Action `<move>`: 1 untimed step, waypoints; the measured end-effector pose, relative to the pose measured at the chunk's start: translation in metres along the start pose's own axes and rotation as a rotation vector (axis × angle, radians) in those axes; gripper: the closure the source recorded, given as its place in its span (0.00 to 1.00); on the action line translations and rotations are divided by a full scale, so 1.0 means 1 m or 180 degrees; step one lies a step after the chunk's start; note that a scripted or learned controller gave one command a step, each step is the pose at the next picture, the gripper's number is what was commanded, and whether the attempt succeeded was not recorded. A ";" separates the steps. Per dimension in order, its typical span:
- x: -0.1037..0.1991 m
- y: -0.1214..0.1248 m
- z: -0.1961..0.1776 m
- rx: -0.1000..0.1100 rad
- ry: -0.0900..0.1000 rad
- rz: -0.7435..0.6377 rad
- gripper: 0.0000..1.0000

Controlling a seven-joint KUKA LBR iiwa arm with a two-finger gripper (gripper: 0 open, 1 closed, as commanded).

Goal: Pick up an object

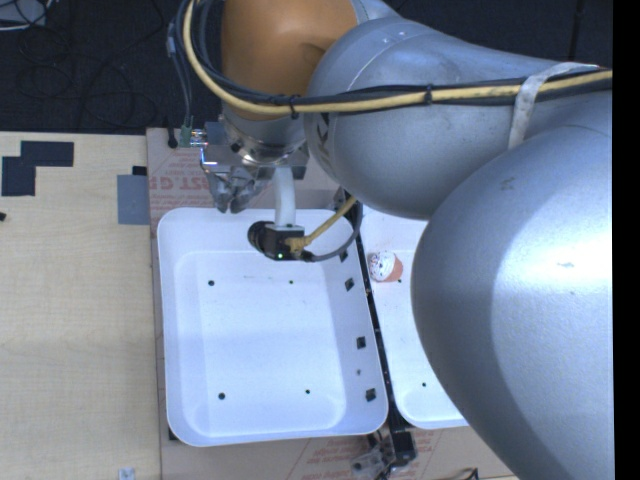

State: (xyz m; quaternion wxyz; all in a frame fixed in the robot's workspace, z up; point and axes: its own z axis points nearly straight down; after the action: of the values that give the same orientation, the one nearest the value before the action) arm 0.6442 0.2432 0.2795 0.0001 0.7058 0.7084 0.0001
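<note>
Bins: two shallow white plastic trays, left bin, right bin (mostly under the arm).
Object: one small round orange-and-white ball, in right bin.
Hand: above left bin's far rim, grip unreadable.

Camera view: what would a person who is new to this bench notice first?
The large grey arm covers the right side and the top, with an orange band above its wrist. Its gripper hangs over the far edge of the left bin. A small orange and white object lies in the right bin.
</note>
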 end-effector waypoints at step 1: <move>-0.060 -0.001 0.051 0.0027 -0.0015 0.0027 1.00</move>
State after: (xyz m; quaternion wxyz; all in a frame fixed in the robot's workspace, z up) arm 0.6431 0.1836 0.2283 -0.0014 0.7088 0.7054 -0.0046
